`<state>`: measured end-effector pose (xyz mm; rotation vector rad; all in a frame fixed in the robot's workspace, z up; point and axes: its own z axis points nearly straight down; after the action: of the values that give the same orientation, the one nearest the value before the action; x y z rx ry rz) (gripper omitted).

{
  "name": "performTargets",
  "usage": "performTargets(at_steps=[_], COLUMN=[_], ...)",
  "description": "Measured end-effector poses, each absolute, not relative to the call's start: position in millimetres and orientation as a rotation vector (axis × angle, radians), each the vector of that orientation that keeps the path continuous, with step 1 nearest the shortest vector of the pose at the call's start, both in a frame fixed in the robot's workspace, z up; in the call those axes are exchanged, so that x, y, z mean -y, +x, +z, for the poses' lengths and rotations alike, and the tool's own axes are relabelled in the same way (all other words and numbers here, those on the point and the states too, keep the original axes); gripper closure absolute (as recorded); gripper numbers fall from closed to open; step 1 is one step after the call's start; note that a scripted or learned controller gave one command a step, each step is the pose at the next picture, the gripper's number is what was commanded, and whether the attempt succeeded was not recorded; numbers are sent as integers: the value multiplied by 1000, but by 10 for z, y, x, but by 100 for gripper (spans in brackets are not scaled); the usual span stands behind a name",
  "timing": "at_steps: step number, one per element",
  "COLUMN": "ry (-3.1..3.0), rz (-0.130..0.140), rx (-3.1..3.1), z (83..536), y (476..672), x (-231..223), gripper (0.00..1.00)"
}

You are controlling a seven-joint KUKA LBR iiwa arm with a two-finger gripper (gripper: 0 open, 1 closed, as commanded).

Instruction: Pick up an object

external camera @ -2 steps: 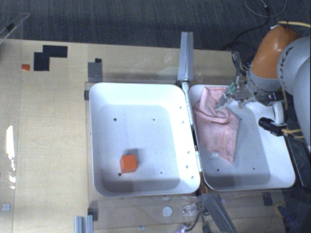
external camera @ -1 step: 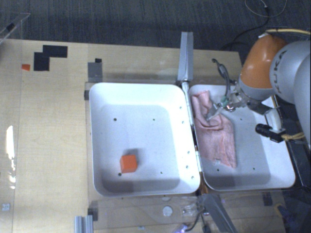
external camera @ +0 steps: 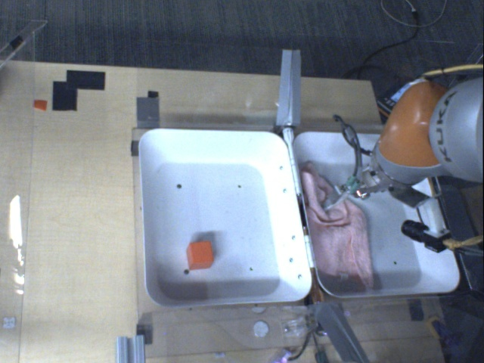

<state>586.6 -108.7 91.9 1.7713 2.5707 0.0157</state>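
Carpet (external camera: pixel 189 13), dark grey and ribbed, fills the floor beyond the bench, with a thin cable (external camera: pixel 414 10) looped on it above the right bin. Next in size is the bench (external camera: pixel 68 203) itself, pale wood, carrying black tape patches (external camera: pixel 76 88) and a small orange marker (external camera: pixel 40 105) well left of the left bin. The left bin (external camera: pixel 151 203), white and shallow, holds only a small orange cube (external camera: pixel 200 255) near its lower left corner. A grey metal divider post (external camera: pixel 290 89) rises between the two bins at their far edge. The right bin (external camera: pixel 435 274) holds a pink cloth (external camera: pixel 344 237), rumpled and lying along the wall that it shares with the left bin. The arm (external camera: pixel 454 138) comes in over the right bin's upper right corner, its orange band large in view, with the letters "KU" readable on the grey casing. The gripper (external camera: pixel 342 193) points down at the cloth's upper end, touching or just above it; how wide its pincer stands, or whether it has hold of cloth, I cannot tell.
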Motion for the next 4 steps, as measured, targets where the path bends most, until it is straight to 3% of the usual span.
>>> performTargets(at_steps=[1, 2, 3, 4], ry=[1655, 1654, 1740, 1324], rz=[16, 23, 4, 3], rx=[-2641, -2643, -2609, -2844], z=[925, 1012, 2166, 1983], y=[5633, 5660, 6074, 6705], x=[968, 942, 703, 349], gripper=[0, 100, 100, 100])
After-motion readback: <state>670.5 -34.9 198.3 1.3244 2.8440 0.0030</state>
